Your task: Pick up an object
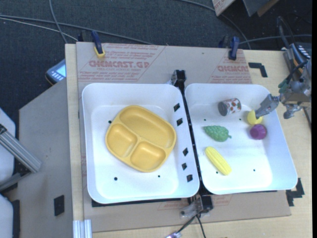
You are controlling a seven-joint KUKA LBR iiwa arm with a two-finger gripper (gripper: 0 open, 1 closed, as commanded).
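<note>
While the arm reaches in from the right edge of the bench, its gripper [271,104] hangs over the upper right corner of the right bin [247,182], one grey finger slanting down toward a small yellow object [254,117]. From where I stand I cannot tell whether the gripper is spread or closed; the finger's tip looks to be touching or just above that yellow piece, but nothing is plainly caught by it.

Just below the yellow object, touching or very nearly so, lies a purple round fruit [258,131]. To their left, near the bin's top, a small can [229,106] lies on its side, its dark end facing left. Below the can sits a green leafy toy [217,132], and further down, toward the bin's middle, a yellow corn cob [218,160] lies at a slant. All five things rest on the white floor of the right bin, the corn well apart from the gripper.

Over in the left bin [99,177] lies a yellow divided plate [140,138] with three compartments, turned at an angle. Both bins sit on a cardboard sheet [129,63] clipped at the back edge by two blue clamps [98,43], with cables trailing across the dark floor behind.
</note>
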